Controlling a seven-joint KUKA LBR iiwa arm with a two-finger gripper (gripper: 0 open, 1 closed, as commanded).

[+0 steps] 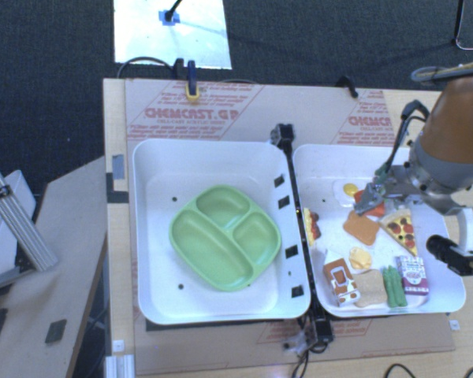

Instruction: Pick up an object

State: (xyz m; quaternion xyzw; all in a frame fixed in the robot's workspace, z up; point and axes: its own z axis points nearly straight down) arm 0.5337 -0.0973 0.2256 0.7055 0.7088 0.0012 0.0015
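Observation:
The right bin (331, 164) holds several toy foods. Among them are a yellow piece (351, 188), an orange-brown slab (361, 228), a pizza slice (400, 231), a red item (311, 225) by the left wall, a small pale yellow piece (361, 257), a brown and white carton (339, 280), a bread slice (370, 288), green beans (393, 286) and a pink packet (414, 274). My gripper (370, 201) hangs low over this bin's middle, just above the orange-brown slab and right of the yellow piece. A small red-orange bit (378, 210) lies right under it.
The left bin (154, 211) holds a green divided plate (225, 236). A black clip divider (288, 203) runs between the bins. The arm's orange band and grey wrist (457, 144) overhang the right bin's far right side.

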